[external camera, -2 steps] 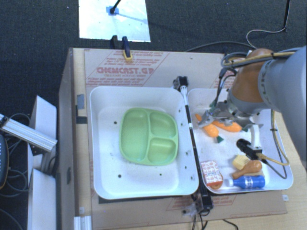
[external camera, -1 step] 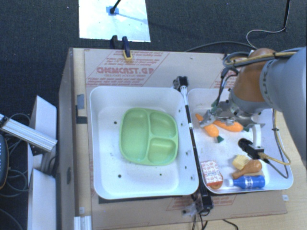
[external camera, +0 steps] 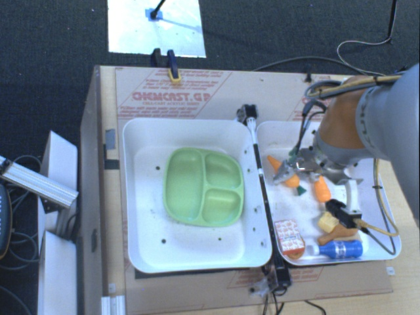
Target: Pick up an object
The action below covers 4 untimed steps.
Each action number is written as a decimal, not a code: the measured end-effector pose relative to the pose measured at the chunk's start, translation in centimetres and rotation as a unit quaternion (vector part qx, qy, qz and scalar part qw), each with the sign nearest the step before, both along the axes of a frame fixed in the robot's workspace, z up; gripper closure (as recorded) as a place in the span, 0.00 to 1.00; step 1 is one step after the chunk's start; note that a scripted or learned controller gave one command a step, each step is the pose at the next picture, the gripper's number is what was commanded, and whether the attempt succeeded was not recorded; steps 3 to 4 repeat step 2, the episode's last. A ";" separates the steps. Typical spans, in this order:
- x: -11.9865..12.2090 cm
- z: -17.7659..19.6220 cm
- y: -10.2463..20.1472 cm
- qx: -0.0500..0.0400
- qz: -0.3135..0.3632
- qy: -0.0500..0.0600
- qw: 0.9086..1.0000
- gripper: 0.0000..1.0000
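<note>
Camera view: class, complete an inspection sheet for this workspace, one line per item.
Surface: printed brown board holding left bin and right bin, side by side.
Job's things: orange carrot, blue bottle, red-and-white packet, yellow block, all in right bin.
Clutter: green divided plate in left bin.
Grippers: gripper low over right bin, beside an orange piece; grasp unclear.
Cables: pale cable looping on the floor behind the bench.
Surroundings: dark carpet, white sheet, metal rail at left.

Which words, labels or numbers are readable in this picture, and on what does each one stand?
"CHEMCAST GP": large red print on the brown board.
Smaller red lines around it: too blurred to read.
Red and white packet: print too small to read.
Blue bottle: label unreadable.
</note>
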<state>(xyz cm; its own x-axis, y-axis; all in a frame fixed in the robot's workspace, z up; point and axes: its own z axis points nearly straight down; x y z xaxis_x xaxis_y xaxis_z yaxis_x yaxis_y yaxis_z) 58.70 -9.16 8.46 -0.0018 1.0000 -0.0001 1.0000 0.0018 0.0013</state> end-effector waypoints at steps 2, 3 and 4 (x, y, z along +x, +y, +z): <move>0.9 10.1 6.4 0.001 0.002 -0.001 1.000 1.00; 0.9 10.1 6.4 0.001 0.002 -0.001 1.000 1.00; 0.9 10.1 6.4 0.001 0.002 -0.001 1.000 1.00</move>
